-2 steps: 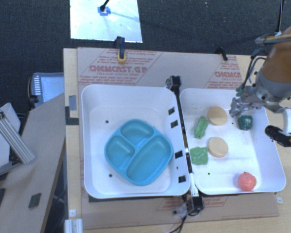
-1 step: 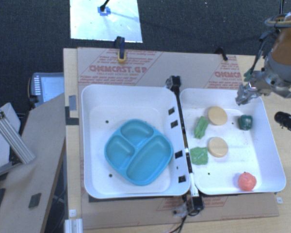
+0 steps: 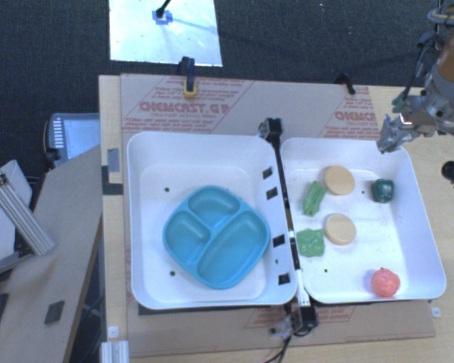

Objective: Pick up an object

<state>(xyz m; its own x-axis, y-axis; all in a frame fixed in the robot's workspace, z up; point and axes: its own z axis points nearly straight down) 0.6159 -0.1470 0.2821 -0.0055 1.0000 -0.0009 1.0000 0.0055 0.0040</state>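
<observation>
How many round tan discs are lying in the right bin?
2. One tan disc lies near the far side of the right bin, beside a green piece. The other tan disc lies nearer the middle. None seems hidden.

Two white bins are sitting side by side: the left bin (image 3: 147, 278) and the right bin (image 3: 420, 225). The left one is holding one blue divided plate (image 3: 214, 235). The right one is holding two tan discs (image 3: 338, 180) (image 3: 340, 228), two light-green pieces (image 3: 314, 198) (image 3: 311, 242), one dark-green item (image 3: 383, 190) at three o'clock and one red-orange ball (image 3: 385, 282) at five o'clock.
</observation>
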